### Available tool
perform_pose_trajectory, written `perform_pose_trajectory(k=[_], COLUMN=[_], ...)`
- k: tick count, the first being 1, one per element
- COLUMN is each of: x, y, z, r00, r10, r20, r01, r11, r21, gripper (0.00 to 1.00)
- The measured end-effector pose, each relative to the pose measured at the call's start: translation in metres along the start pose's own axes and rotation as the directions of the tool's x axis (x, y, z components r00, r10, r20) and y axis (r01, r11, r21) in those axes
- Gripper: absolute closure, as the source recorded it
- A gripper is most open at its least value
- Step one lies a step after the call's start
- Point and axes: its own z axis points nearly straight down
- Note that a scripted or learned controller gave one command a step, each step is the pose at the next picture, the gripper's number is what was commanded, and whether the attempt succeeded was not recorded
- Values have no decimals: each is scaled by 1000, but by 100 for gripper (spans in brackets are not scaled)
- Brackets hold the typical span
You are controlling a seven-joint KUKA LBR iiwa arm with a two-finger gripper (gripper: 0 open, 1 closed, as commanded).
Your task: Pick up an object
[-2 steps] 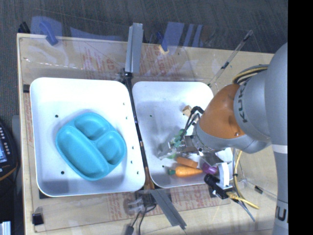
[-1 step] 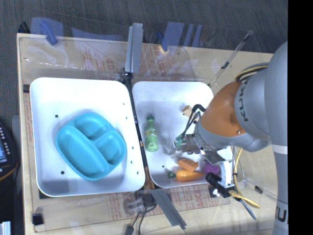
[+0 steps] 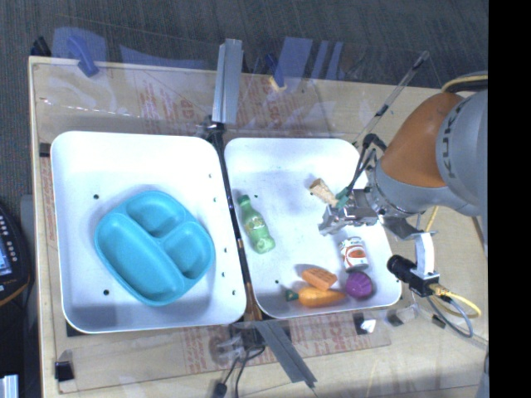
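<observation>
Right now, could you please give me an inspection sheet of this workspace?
Surface: wooden bench bearing left bin and right bin.
Job's things: in the right bin, green bottle, small can, purple piece, carrot, orange piece, tan piece.
Clutter: blue divided tray in the left bin.
Grippers: gripper low over the right bin, beside the can; grasp unclear.
Cables: yellow cable at the bench's right.
Surroundings: dark floor beyond.
</observation>
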Motion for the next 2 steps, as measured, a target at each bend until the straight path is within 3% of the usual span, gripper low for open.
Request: perform_pose_trajectory(k=[1,2], x=[0,0], y=[32,32], z=[-53,-53], r00=[1000,1000], r10=[0,0], r20=[0,0], r01=[0,0], r11=[1000,1000], r21=[1,2], gripper=[100,0])
